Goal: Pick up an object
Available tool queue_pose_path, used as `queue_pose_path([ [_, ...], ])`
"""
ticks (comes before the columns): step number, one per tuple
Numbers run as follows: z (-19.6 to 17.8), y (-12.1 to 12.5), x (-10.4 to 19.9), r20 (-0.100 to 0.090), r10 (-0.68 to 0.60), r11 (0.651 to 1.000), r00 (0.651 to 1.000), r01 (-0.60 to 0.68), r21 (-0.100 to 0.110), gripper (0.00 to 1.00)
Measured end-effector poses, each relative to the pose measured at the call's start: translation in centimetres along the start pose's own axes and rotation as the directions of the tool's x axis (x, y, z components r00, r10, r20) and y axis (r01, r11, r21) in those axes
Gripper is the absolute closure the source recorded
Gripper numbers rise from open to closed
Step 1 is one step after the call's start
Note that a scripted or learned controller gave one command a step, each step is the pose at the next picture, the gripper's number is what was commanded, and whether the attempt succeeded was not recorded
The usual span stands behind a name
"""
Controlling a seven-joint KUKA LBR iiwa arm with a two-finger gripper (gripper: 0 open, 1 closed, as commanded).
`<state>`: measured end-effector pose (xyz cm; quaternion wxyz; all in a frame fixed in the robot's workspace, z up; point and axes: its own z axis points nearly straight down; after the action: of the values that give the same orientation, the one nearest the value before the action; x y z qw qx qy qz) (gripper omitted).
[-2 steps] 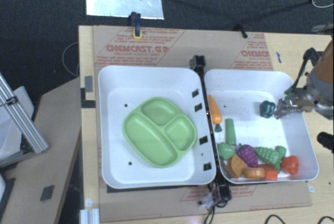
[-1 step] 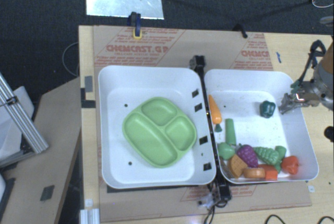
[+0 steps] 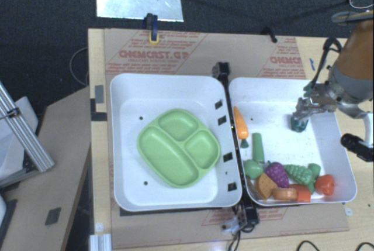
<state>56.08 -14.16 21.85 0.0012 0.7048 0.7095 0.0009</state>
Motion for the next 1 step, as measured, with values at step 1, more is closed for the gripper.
queue_pose_path([
  [1, -1.03, 1.34, 5.87, -0.002, -0.005, 1.0, 1.0, 0.005, 0.0, 1.0],
])
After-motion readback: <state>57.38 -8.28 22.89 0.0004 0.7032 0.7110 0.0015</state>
